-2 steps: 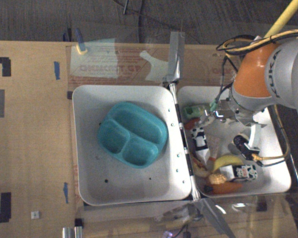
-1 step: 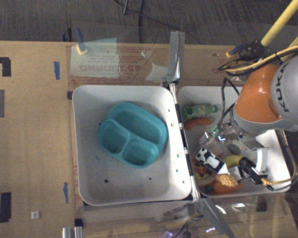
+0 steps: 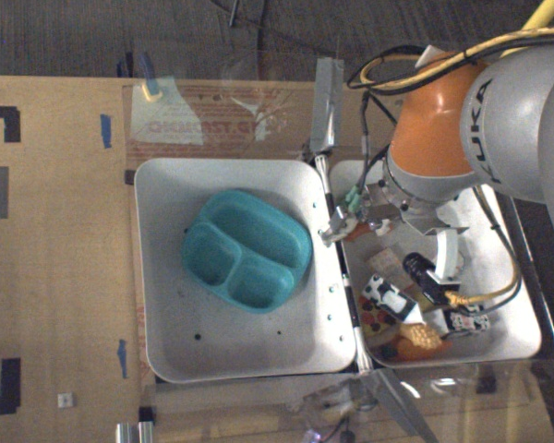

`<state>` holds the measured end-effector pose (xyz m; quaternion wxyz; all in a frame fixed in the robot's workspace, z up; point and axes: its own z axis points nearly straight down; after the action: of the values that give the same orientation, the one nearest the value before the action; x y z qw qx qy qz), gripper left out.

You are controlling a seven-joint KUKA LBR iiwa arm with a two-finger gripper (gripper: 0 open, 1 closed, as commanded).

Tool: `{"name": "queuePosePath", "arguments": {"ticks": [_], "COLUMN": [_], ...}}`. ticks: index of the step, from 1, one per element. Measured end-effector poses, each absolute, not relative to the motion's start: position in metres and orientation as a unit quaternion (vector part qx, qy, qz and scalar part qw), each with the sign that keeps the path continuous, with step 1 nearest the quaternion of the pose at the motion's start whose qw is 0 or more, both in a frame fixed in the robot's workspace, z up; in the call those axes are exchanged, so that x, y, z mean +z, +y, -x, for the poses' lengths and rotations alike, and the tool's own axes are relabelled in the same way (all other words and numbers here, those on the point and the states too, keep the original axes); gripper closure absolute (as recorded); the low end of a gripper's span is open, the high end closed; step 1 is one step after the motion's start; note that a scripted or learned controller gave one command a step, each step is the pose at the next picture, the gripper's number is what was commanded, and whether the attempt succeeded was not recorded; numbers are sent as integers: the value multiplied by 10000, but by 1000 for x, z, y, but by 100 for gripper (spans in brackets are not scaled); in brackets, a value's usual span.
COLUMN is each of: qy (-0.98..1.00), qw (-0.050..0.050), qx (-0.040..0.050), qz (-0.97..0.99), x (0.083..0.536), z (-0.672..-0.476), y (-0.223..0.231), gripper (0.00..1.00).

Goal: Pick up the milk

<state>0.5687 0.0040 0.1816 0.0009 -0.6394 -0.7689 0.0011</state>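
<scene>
From above, the arm [image 3: 480, 109] hangs over the far part of the right bin [image 3: 522, 340], its gripper [image 3: 355, 212] by the dividing wall with a grip I cannot judge, while the milk [image 3: 385, 295] lies loose among clutter nearer, and a teal tray [image 3: 247, 249] fills the left bin [image 3: 166, 340].

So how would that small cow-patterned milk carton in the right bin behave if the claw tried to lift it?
The milk carton looks small and boxy, so probably stiff and light. It lies tilted among other items in the right bin, touching a waffle-like piece, so it may slide or twist rather than rise cleanly. Its printed surface looks smooth, perhaps slippery.
</scene>
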Motion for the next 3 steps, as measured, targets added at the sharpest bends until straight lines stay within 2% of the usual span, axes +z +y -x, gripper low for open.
{"name": "queuePosePath", "arguments": {"ticks": [1,2,3], "qy": [-7433,-7379,-7617], "qw": [25,-53,7], "qx": [18,-64,4], "qz": [6689,6749,6480], "x": [181,91,101], "z": [-526,-486,-502], "y": [-80,-93,-113], "gripper": [0,0,0]}}
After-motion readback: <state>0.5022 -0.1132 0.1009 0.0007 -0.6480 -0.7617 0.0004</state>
